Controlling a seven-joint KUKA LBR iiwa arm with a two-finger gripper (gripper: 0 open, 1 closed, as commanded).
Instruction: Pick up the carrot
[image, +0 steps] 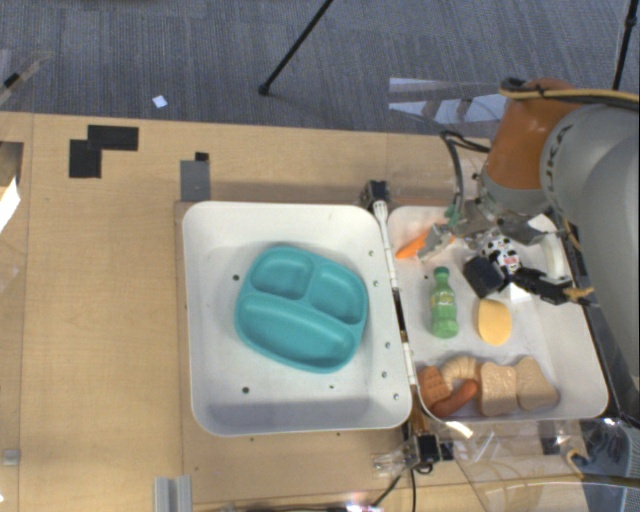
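Overall: a wooden tabletop (100, 350) bears two white bins side by side, and the arm (590, 170) reaches in from the right.
Arm: grey with an orange band (520, 140) above the wrist, bent over the far part of the right bin (565, 345).
Hand (447, 232): low over the far left part of the right bin, right at the carrot's right end (whether it is open, closed or gripping cannot be told from this slant).
Carrot (409, 246): small and orange, lying in the right bin's far left corner, close to the wall next to the left bin (210, 385); its right end meets the hand, and whether it is held cannot be told.
Bottle (443, 303): green, just nearer the camera than the carrot, apart from it, cap end toward the far side.
Yellow piece (494, 322): oval, just right of the bottle, not touching it.
Bread (515, 385): pale brown pieces in a row along the right bin's near edge.
Sausage (455, 398): reddish brown, in the near left corner, against the bread.
Plate (300, 305): teal, divided into compartments, lying near the middle of the left bin (well apart from the carrot).
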